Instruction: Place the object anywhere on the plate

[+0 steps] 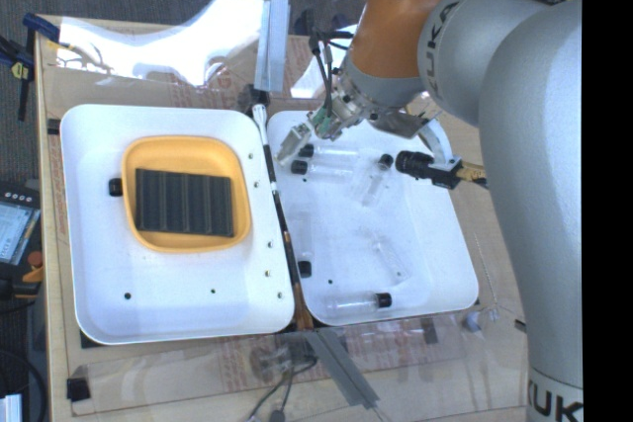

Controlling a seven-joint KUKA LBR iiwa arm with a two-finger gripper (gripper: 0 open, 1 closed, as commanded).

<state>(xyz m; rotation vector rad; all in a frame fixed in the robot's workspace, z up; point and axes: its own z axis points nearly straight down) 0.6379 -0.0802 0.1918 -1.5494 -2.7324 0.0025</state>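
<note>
- Two shallow white bins are seen side by side on the bench: the left bin (89, 301) and the right bin (445, 282).
- A yellow plate (148, 163) is set in the left bin, slightly toward 11 o'clock from the bin's middle; a dark ribbed rectangular block (188, 201) is laid flat on it, covering most of its centre.
- A small black piece (116, 187) is seen at the plate's 9 o'clock edge, touching or just beside the rim.
- The grey arm (514, 114), with its orange band (396, 25), is reached in from 3 o'clock and is bent over the 12 o'clock part of the right bin.
- The gripper (294, 146) is placed at the right bin's 11 o'clock corner, close to the divide between the bins; whether it is wide, narrow or holding something cannot be told, since the tips are blurred against the white floor.
- Several clear tube-like items with black caps are scattered in the right bin: one just below the gripper (326, 165), one near the middle (376, 181), one toward 5 o'clock (388, 257), and one along the 6 o'clock wall (356, 303).
- Which of these is the task's object cannot be told; all are seen in the right bin, well apart from the plate.
</note>
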